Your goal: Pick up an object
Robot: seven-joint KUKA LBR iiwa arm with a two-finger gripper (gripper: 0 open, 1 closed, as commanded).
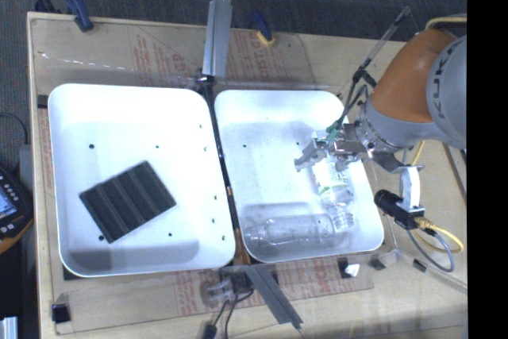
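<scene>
My gripper (320,152) is low over the right part of the right bin (262,111), reaching in from the right. Directly below it in the view lies a small clear plastic bottle (334,190), pointing toward the bin's front right corner. Its upper end sits close under the gripper, and I cannot tell whether they touch. A larger clear bottle (287,229) lies on its side along the front wall of the same bin. A black ridged slab (127,199) lies flat and at an angle in the left bin (71,111).
A metal divider bar (217,36) rises at the back between the two bins. Blue clamps (78,10) grip the bench's far edge. A yellow cable (441,238) loops just outside the right bin's front right corner.
</scene>
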